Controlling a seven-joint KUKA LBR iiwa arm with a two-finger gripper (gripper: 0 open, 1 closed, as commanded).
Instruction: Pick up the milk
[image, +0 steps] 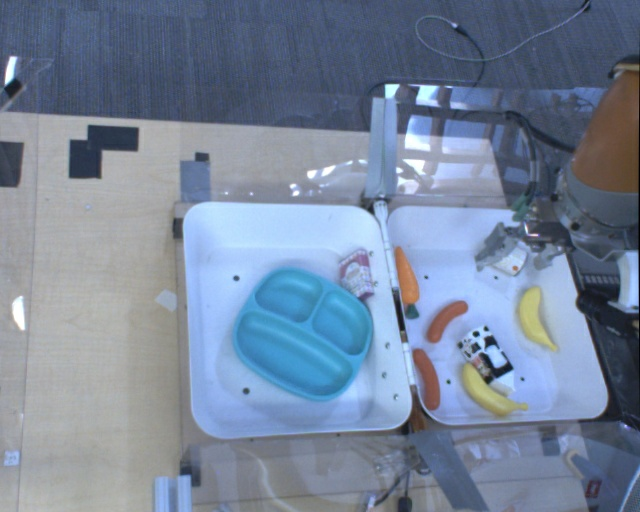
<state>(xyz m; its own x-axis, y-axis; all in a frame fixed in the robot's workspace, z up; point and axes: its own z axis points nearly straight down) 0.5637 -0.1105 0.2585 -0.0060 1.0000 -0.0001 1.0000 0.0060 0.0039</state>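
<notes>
Nearest me, a yellow banana (490, 392) lies along the right bin's (590, 400) front edge, and touching it at about eleven o'clock sits the black-and-white milk carton (485, 355). Up at one o'clock from the carton the gripper (510, 252) hangs over the bin's back part, fingers spread, with something small, white and orange between them, too blurred to name. By my reckoning it's not on the milk yet; next it must come over the carton and descend.

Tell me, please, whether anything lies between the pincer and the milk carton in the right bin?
Nothing visible does. The pincer hovers near the right bin's far side; the milk carton lies nearer, against a banana, with bare floor between them. A sausage lies off to the side.
</notes>
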